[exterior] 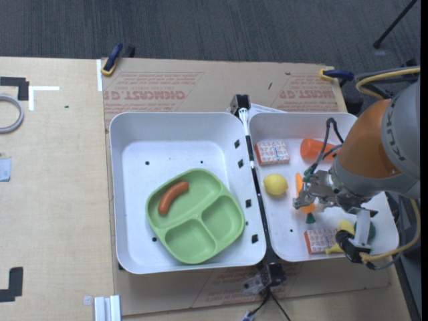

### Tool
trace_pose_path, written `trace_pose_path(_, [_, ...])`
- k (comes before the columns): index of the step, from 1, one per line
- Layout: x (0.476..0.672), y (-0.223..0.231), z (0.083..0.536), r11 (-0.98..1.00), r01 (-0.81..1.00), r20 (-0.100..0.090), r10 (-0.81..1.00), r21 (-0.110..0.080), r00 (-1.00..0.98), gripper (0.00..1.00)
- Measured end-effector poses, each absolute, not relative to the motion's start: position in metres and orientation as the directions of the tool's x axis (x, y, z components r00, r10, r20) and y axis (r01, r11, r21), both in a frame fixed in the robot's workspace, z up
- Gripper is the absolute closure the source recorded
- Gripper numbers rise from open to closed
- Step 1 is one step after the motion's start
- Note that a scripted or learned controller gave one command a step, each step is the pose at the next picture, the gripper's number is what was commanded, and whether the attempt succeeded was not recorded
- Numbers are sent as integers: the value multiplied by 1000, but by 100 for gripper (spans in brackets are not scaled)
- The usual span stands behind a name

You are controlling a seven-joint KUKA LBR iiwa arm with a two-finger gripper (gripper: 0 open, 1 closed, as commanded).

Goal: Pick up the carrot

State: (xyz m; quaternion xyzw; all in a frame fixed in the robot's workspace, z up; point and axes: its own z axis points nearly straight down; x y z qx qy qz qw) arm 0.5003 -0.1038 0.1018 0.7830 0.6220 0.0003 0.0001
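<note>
The carrot (299, 182) is a thin orange piece lying in the right bin (286, 243), just right of a yellow lemon (275, 184). My gripper (306, 200) is down over the carrot and covers its middle. One orange end pokes out above the gripper and another orange tip shows below it. The grey arm with its orange band comes in from the right and hides the bin floor behind the gripper.
The right bin also holds a patterned box (273, 152), an orange object (311, 147) at the back, a second patterned box (319, 239) and a yellow piece (345, 227) at the front. The left bin (134, 179) holds a green divided plate (221, 229) with a sausage (173, 196).
</note>
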Motion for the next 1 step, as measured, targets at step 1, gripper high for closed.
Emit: trace_pose_path(1, [557, -59, 241, -320, 947, -1, 947, 0, 320, 100])
